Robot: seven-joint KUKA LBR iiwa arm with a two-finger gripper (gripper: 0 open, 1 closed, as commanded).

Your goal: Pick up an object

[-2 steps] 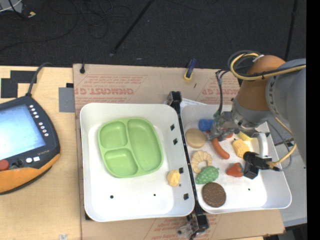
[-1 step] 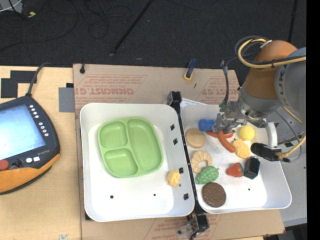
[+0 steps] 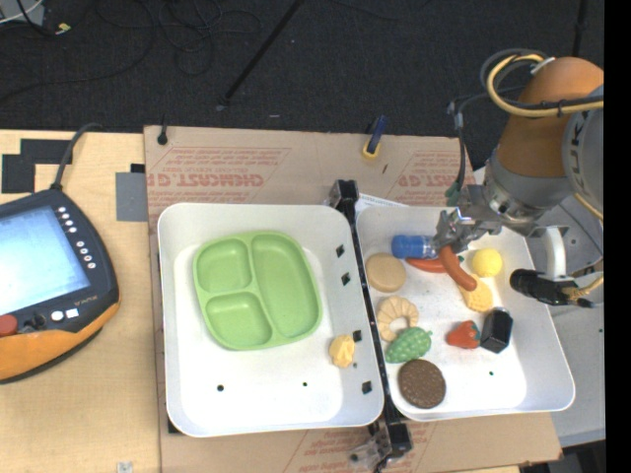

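1. Two white bins (image 3: 187, 264) sit side by side on cardboard.
2. At right of centre, the gripper (image 3: 455, 231) hangs just above an orange sausage (image 3: 457, 267); its grip cannot be told.
3. The sausage slants toward lower right.

setting: robotics lab bench | evidence: grey KUKA arm (image 3: 542, 156) with orange band at 3 o'clock | teach pendant (image 3: 44, 274) with lit screen at 9 o'clock | loose black cables (image 3: 197, 18) on dark floor at 12 o'clock | cardboard sheet (image 3: 256, 170) clamped under two white bins (image 3: 187, 382) holding toy food (image 3: 406, 345)
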